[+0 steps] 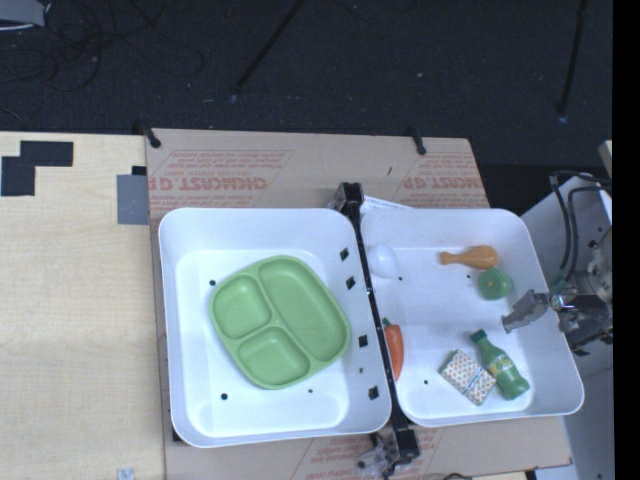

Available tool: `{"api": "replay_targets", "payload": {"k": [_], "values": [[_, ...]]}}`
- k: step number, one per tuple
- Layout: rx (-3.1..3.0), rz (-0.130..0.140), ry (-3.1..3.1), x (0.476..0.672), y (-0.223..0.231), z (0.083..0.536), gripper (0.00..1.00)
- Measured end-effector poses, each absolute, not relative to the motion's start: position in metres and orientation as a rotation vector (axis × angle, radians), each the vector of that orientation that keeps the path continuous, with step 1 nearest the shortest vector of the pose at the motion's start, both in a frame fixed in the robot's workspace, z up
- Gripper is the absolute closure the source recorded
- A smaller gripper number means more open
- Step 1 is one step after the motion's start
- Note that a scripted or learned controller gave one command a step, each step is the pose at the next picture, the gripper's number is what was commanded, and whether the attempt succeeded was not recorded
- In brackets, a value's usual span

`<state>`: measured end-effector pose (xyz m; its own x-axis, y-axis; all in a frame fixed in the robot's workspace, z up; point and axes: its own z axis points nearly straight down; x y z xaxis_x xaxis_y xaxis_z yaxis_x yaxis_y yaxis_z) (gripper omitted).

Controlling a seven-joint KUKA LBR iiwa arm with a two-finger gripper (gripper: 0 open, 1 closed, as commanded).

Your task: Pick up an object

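Rightward, claw (524, 313) at bin's edge, spread or pinched unclear, green bottle (500, 366) just below-left, apart.

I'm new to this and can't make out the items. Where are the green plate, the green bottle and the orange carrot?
green plate (280, 320): camera view, centre ridge where compartments meet.
green bottle (501, 366): camera view, middle of its body.
orange carrot (395, 350): camera view, middle of its length.

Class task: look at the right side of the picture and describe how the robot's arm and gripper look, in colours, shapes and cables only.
Little of the arm is in frame: pale grey, rounded casing at the right, with thin black cables looping down along it. Below sits darker mechanical hardware, and the gripper juts out from it as a small, angular grey metal piece over the right bin's rim. No markings can be made out.
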<state>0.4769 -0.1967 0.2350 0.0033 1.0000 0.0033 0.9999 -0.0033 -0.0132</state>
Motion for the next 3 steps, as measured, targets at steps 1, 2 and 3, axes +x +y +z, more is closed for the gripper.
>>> {"api": "replay_targets", "payload": {"k": [1,2,3], "values": [[-2.221,0.001,-2.22,0.479,-0.197,0.241,0.0],[-2.217,0.005,-2.216,0.478,-0.204,0.18,0.0],[-2.217,0.004,-2.216,0.484,-0.195,0.13,0.0]]}}
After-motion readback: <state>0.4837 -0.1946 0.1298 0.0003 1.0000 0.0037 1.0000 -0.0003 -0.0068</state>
